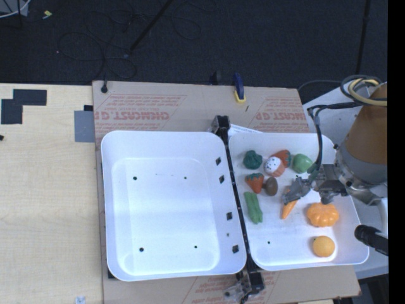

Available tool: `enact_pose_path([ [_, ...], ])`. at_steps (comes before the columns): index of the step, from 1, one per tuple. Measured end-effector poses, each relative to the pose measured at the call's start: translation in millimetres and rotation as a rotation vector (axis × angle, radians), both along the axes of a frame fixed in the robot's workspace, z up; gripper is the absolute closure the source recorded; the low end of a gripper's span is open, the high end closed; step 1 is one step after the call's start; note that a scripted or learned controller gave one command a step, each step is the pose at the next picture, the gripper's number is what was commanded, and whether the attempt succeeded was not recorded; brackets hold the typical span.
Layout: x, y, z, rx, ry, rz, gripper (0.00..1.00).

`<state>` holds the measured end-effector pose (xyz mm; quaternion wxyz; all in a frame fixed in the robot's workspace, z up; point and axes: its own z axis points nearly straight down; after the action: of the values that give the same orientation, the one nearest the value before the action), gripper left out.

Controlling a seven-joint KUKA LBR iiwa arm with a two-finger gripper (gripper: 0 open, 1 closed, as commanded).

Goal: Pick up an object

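The right bin [278,258] holds several toy foods. Among them are an orange carrot [288,209], an orange pumpkin [322,215] and a yellow-orange fruit [323,246]. A green cucumber [253,206], a red strawberry [255,182] and a brown piece [271,186] lie toward the bin's left side. At the back sit a dark green piece [253,159], a white and red piece [274,164] and a green ball [302,163]. My gripper [300,189] is low over the bin, just above the carrot's top end and left of the pumpkin.
The left bin [114,170] sits beside the right one, with a black divider [231,201] between them. The arm's grey and orange body [367,144] comes in from the right. A blue clamp [238,87] stands at the cardboard's back edge.
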<state>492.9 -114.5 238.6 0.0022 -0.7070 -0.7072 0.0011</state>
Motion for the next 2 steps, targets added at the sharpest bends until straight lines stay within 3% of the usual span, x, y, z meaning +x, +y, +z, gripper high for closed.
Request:
enact_pose_path([
  [1, 46, -15, -81, -0.001, 0.003, 0.000, 0.00],
  [2, 5, -19, -153, 0.000, -0.001, -0.001, 0.00],
])
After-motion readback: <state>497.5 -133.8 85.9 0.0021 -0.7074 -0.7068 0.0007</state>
